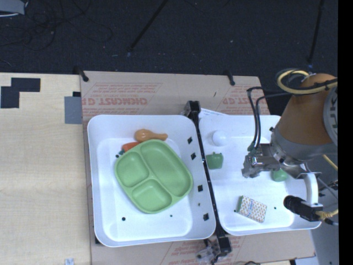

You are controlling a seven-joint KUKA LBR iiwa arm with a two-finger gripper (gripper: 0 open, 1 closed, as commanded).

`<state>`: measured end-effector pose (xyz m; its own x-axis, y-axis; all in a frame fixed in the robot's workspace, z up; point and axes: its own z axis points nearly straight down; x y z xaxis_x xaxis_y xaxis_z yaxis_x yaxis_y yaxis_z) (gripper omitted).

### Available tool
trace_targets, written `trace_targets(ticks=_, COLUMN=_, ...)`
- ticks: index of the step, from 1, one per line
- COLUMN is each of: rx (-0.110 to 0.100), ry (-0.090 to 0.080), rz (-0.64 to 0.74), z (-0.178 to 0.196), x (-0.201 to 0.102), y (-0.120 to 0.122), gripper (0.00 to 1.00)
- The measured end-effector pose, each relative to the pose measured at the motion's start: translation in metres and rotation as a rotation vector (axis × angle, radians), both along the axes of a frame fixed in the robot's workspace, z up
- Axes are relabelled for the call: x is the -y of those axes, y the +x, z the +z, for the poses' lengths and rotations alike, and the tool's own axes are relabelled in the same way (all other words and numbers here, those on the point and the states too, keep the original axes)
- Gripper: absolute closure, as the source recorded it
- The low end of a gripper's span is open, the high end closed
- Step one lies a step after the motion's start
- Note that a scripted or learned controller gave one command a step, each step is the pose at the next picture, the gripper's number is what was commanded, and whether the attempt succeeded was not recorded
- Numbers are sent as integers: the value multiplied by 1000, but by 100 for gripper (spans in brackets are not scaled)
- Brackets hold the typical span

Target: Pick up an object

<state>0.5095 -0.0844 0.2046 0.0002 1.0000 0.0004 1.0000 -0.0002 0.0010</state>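
Nearby: green block [214, 160], patterned card [252, 208], white ball [219, 138].

Green divided plate [153, 175], orange toy [148, 135] behind it, small green block [214, 160], speckled multicolour packet [252, 208], white ball [219, 138], white bins [105, 203].

A robotics lab: white bins [105, 148] on cardboard [138, 93], loose cables [44, 15] behind.
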Motion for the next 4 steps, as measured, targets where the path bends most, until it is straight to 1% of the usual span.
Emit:
trace_targets(ticks=1, rx=2, ry=-1, rz=1, z=53, x=1, y=1, gripper=100)
trace_targets(ticks=2, rx=-4, ry=0, rz=2, z=43, x=-41, y=12, gripper=100)
trace_targets(ticks=3, rx=-4, ry=0, rz=3, z=30, x=-83, y=29, gripper=100)
trace_targets(ticks=4, rx=-3, ry=0, rz=3, z=20, x=-129, y=55, gripper=100)
